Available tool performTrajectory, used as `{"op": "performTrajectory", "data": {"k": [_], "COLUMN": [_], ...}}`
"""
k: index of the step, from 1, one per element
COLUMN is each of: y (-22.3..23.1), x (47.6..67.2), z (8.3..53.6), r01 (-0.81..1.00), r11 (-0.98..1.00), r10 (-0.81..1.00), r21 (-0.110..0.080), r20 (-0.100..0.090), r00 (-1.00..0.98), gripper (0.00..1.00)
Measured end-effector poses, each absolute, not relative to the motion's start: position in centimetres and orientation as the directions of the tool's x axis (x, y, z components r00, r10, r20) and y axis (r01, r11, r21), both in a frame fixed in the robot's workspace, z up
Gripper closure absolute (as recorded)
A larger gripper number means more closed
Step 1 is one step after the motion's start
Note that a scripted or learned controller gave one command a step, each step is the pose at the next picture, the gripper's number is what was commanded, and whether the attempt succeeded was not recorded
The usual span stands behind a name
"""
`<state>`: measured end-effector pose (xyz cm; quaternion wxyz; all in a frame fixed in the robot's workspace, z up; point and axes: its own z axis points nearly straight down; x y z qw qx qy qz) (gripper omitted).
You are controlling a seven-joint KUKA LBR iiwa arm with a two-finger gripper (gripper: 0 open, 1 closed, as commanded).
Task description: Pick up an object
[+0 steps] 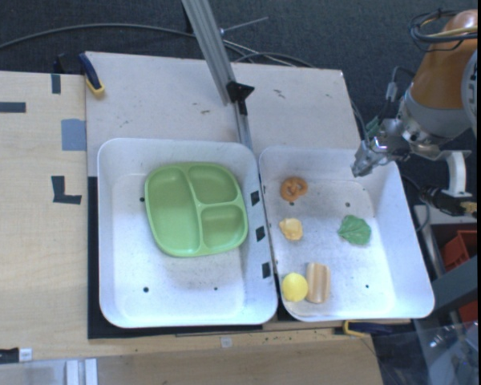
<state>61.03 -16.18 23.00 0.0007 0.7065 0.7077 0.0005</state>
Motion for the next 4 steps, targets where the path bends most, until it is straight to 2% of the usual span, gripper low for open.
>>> {"op": "performTrajectory", "data": {"k": [3,4], "y": [2.5,8.4], "x": [60.3,58.7], "z": [23.4,23.0], "r01": [1.000,1.000], "r11": [0.008,0.008], "r10": [1.000,1.000], "r21": [-0.002,-0.004], "r20": [0.001,0.001], "r00": [-0.008,-0.008], "gripper": [1.00,1.00]}}
